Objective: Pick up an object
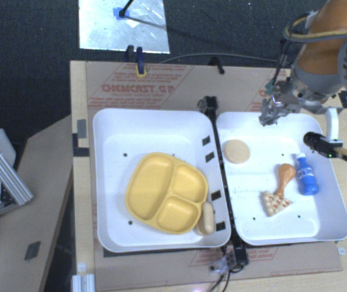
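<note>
Below the gripper [271, 115], which hangs over the back rim of the right bin [325, 224], lie the candidates: a tan disc [237, 151] just below and to its left, a drumstick [285, 176] and a comb-like toy [276, 203] further down, and a blue bottle [306, 175] down and to its right. Whether the jaws are apart or together I cannot tell (they are small and dark here), and nothing shows between them. The disc seems the nearest target, though flat; the bottle probably gives a surer grip across its width. The bin floor is smooth white. Far to the gripper's left, the other bin [119, 132] holds a yellow tray [161, 193] with a small bun [207, 219] touching it.
</note>
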### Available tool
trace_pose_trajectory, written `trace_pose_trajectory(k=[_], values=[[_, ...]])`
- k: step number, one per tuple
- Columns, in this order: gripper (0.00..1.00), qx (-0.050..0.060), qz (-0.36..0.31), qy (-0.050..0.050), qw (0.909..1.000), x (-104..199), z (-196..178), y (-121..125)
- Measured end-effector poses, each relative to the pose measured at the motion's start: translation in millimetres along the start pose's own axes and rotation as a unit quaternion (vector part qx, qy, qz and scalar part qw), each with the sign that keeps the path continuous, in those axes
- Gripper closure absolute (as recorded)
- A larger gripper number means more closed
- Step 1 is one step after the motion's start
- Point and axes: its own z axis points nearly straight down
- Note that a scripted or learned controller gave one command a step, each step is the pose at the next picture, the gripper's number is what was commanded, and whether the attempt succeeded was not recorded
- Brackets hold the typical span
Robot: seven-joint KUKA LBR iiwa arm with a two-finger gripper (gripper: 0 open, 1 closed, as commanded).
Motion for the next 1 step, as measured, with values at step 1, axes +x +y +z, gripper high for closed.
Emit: trace_pose_trajectory(k=[1], values=[[1.0,0.0,0.0,0.0,1.0,51.5,2.9,0.9]])
